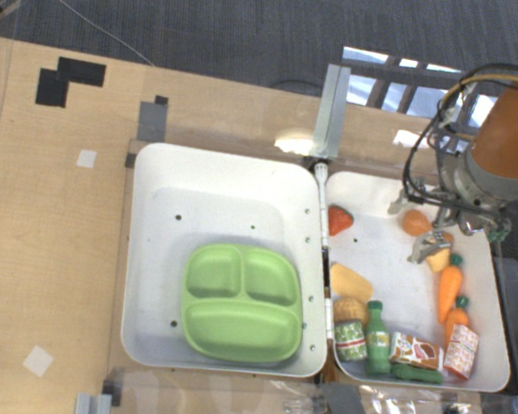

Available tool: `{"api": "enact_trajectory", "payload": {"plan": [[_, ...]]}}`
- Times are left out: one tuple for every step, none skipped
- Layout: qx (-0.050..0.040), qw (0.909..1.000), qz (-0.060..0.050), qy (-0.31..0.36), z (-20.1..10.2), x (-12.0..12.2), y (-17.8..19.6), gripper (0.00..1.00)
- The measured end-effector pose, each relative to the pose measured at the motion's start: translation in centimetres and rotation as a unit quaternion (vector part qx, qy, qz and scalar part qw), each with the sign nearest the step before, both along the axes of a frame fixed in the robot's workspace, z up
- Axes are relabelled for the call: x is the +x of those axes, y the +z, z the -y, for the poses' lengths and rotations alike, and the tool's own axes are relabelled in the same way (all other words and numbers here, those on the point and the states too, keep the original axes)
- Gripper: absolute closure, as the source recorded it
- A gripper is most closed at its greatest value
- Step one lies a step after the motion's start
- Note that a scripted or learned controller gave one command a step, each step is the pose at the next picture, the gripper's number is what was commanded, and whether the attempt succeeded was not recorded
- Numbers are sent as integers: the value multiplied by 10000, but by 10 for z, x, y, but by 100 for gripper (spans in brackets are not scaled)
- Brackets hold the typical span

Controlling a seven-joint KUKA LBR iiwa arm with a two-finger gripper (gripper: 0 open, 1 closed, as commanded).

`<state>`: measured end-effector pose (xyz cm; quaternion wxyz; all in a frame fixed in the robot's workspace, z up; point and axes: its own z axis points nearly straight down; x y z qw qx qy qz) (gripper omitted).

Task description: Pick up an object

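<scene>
A: Left bin [162,189]: just a green three-compartment plastic tray [242,303], smooth and rounded.

B: Right bin [494,360]: toy food. Strawberry [339,220], cheese wedge [350,282], carrot [448,288], green bottle [378,338], cartons along the near wall. Gripper [432,241] down by an orange fruit [415,222]; fingers' state impossible to tell.

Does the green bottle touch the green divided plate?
Apart. In the camera view the green bottle lies in the right bin, the green divided plate in the left bin, with both rims between them.
</scene>
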<state>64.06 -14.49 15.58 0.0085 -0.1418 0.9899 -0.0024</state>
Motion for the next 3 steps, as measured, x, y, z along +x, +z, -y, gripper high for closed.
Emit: {"api": "enact_trajectory", "payload": {"plan": [[7, 10000, -9, -89, 18, -23, -66, 0], [9, 9989, -19, -463, 34, -74, -66, 0], [11, 9971, -3, -766, 3, -80, -65, 0]]}}
